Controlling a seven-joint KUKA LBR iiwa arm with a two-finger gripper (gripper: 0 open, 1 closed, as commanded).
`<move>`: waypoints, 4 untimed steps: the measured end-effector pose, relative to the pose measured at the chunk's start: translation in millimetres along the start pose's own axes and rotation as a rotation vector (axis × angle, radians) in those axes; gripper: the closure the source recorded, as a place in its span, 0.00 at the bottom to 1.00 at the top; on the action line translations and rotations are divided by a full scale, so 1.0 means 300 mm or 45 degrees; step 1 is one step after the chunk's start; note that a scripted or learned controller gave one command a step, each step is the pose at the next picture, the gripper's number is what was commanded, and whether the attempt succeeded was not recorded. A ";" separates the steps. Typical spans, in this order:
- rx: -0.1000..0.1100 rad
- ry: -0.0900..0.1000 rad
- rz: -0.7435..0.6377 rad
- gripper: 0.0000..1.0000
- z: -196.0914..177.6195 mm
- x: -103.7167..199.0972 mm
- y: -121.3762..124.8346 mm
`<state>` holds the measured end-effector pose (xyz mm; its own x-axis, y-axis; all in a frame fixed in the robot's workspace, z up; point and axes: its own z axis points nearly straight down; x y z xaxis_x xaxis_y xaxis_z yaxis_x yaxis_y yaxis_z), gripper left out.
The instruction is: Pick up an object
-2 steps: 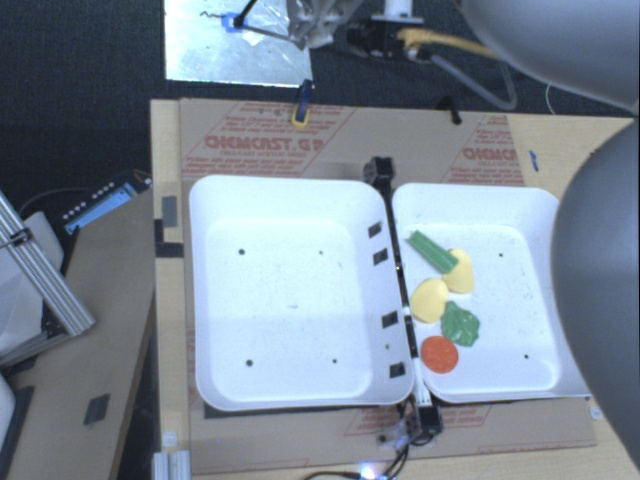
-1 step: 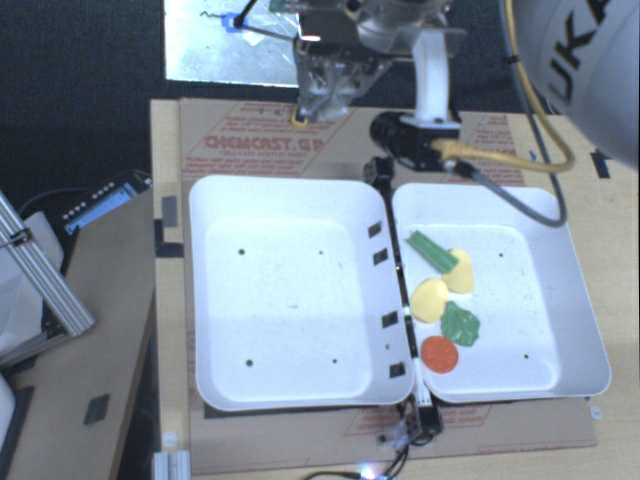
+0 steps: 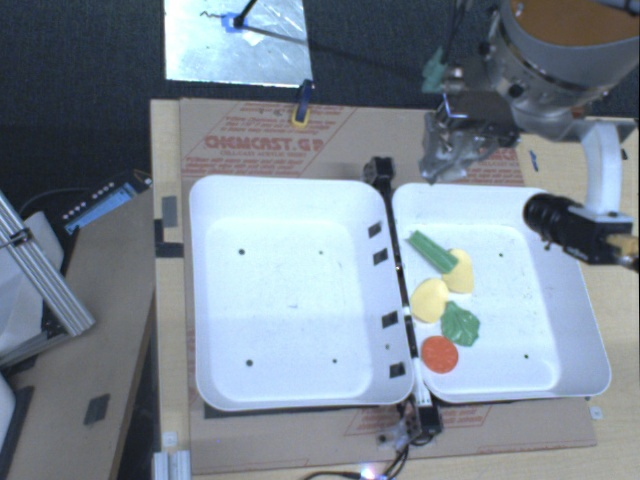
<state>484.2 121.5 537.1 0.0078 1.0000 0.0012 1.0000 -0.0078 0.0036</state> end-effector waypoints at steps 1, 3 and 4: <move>-0.001 -0.008 0.009 1.00 0.005 -0.514 0.070; 0.018 0.004 -0.030 1.00 0.408 -0.534 0.016; -0.006 -0.002 -0.019 1.00 0.286 -0.482 0.196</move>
<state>542.2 -23.4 451.2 -0.0071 1.0000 -0.0008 0.9999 0.0071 0.0081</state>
